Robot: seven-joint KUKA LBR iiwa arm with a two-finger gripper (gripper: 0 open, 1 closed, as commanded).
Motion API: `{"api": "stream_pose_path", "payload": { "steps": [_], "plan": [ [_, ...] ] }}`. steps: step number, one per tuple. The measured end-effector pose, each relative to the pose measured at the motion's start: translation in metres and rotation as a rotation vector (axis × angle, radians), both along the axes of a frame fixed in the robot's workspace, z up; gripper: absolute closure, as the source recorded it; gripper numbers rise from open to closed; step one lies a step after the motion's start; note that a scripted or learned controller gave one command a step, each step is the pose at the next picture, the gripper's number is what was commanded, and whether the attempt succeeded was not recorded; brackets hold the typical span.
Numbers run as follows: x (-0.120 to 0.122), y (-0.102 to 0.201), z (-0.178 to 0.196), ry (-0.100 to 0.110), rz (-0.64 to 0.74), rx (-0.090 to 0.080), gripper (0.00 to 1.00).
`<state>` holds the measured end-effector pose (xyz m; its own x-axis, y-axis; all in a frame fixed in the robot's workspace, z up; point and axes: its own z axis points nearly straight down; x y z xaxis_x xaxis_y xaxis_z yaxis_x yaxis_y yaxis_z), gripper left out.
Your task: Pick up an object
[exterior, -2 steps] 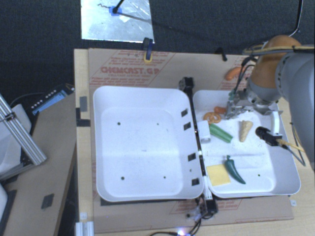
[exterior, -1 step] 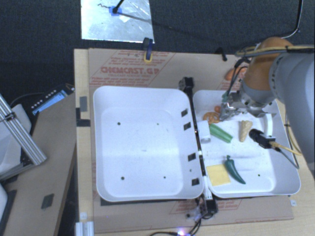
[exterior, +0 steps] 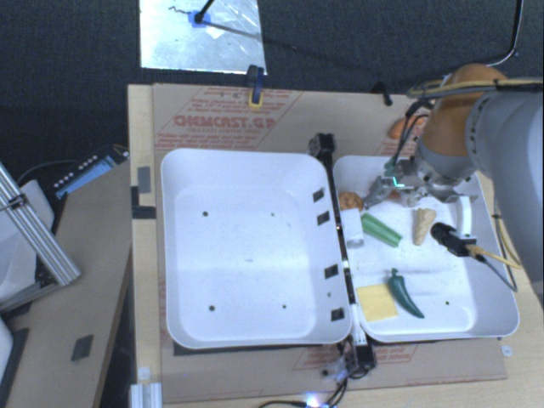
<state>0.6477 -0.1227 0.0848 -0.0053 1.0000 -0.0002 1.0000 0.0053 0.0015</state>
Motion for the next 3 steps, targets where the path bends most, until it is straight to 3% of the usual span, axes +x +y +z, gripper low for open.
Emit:
{"api": "stream_pose_path", "payload": {
  "steps": [1, 2, 3],
  "plan": [
    [0.009, 0.036, 0.000, 0.007, 0.000, -0.005, 0.00],
    [-0.071, 0.031, -0.001, 0.007, -0.006, 0.001, 0.00],
    [-0.067, 0.032, 0.011, -0.002, -0.003, 0.000, 1.00]
  ]
}}
